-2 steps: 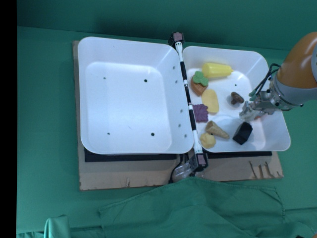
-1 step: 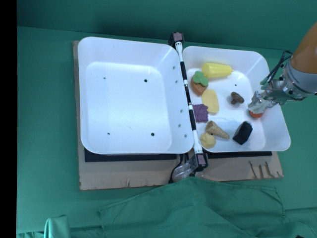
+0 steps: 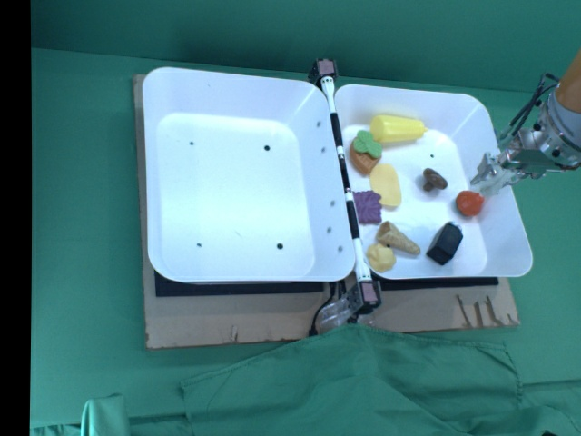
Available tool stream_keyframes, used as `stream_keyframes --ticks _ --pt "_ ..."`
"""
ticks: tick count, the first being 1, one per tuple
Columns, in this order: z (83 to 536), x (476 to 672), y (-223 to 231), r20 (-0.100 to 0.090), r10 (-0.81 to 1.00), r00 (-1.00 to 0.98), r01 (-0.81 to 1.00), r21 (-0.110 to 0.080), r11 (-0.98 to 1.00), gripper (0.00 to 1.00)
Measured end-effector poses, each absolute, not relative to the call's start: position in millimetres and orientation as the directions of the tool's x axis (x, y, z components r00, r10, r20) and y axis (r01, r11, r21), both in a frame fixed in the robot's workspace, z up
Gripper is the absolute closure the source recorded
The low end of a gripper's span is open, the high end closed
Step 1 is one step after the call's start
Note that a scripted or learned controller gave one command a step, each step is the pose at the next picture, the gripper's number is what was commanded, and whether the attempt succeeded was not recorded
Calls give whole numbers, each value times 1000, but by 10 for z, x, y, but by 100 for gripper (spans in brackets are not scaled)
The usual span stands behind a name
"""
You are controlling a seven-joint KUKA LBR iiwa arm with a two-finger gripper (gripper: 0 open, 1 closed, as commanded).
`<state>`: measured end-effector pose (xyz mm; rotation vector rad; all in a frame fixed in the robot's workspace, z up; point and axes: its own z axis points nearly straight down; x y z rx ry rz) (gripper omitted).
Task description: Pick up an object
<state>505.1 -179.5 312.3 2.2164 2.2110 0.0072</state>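
The right bin (image 3: 472, 116) holds several toy foods. Among them are a yellow corn-like piece (image 3: 397, 129), an orange carrot with a green top (image 3: 365, 152), a pale yellow slab (image 3: 386, 185), a purple piece (image 3: 368, 206), a brown mushroom (image 3: 433, 180), a red tomato (image 3: 469, 203), a cone (image 3: 398, 237), a small yellow lump (image 3: 381, 258) and a black piece (image 3: 445, 242). My gripper (image 3: 493, 175) hangs over the bin's right side, just above and right of the tomato, fingers slightly apart with nothing between them.
The left bin (image 3: 163, 98) lies beside the right one, joined by a black-and-white divider (image 3: 343, 166). Both rest on a cardboard sheet (image 3: 236, 330). Folded green cloth (image 3: 363, 380) covers the bench front.
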Motion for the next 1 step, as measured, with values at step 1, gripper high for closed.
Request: stream_keyframes --ticks 1 --pt "3779 5046 -1776 -5 1000 3 1000 11 -3 100"
